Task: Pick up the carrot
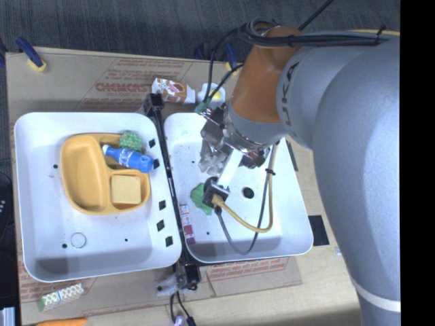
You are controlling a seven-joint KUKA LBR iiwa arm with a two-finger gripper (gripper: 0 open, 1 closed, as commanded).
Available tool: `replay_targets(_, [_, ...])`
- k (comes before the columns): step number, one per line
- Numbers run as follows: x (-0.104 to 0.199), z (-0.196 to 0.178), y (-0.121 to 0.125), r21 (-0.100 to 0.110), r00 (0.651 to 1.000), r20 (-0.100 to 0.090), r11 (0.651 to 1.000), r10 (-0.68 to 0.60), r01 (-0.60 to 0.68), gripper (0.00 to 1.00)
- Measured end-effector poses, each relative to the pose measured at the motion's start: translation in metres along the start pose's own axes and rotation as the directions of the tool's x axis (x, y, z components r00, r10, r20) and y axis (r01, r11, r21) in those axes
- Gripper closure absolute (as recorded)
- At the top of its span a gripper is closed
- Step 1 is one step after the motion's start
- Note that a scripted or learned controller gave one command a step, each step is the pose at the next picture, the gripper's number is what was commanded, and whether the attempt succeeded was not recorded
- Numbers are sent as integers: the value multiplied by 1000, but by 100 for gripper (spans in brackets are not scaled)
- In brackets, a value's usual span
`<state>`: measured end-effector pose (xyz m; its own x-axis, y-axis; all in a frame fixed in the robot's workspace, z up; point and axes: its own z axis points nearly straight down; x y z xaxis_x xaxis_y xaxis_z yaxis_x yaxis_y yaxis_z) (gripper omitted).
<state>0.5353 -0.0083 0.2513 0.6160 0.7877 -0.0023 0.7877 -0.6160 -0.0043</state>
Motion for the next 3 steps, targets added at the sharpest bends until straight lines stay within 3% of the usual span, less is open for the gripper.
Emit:
replay_targets(1, [-84,1,-10,1,897,0,897,-442,442,100])
replay_targets(2, [-133,-41,29,-2,933,0,933,-359,359,100])
replay_targets(3, [-184,-66,68,-3,934,0,934,-358,358,100])
